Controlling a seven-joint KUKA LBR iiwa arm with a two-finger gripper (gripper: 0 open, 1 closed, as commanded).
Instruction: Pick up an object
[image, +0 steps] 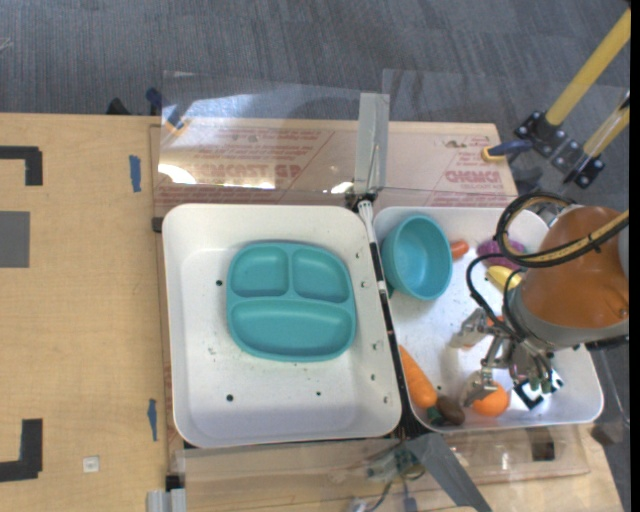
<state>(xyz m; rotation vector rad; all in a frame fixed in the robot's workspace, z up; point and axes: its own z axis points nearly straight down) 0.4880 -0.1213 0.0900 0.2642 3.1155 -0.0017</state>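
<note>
In the right bin (583, 398) my gripper (508, 384) reaches down near the front wall, under the arm's orange band (572, 275). Its fingers look open, with nothing visibly between them. A small round orange fruit (490, 403) lies on the bin floor just below the left fingertip (486, 381), touching or nearly touching it. A carrot (417, 379) lies to the left along the bin's left wall. A small dark object (450, 410) sits between the carrot and the orange fruit.
A teal bowl (418, 258) stands at the right bin's back left, with a small orange piece (459, 248) and a purple piece (487, 247) beside it. The left bin (190, 330) holds a teal divided plate (292, 300). Cables hang around the wrist.
</note>
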